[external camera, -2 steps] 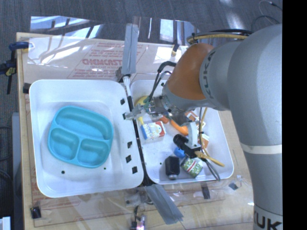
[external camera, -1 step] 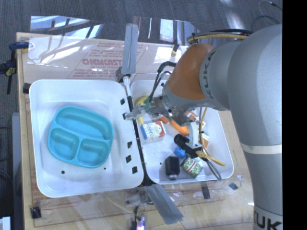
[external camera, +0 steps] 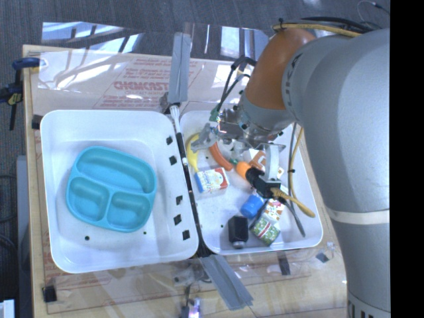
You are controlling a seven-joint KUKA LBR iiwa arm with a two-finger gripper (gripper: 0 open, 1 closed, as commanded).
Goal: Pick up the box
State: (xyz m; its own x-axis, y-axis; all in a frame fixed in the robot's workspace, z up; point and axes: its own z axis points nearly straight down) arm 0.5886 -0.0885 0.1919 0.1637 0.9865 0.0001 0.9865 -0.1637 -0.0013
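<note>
While the grey arm (external camera: 344, 111) with its orange band reaches in from the right, its pincer (external camera: 222, 132) hangs low over the upper part of the right bin (external camera: 311, 234); whether it is released or clenched cannot be told from above, since the wrist and cabling cover it. The box (external camera: 212, 179) lies flat on the bin floor just below the pincer and close to the divider between the bins — a small white carton with red and blue printing, a little tilted. Near it sit an orange carrot-like piece (external camera: 222, 156), a yellow curved item (external camera: 190, 152), a blue cap-shaped thing (external camera: 252, 205), a black cylinder (external camera: 238, 231) and a green-and-red carton (external camera: 266, 222) — all crowded in the same bin. The left bin (external camera: 53, 144) holds a blue sectioned plate (external camera: 110, 188).
</note>
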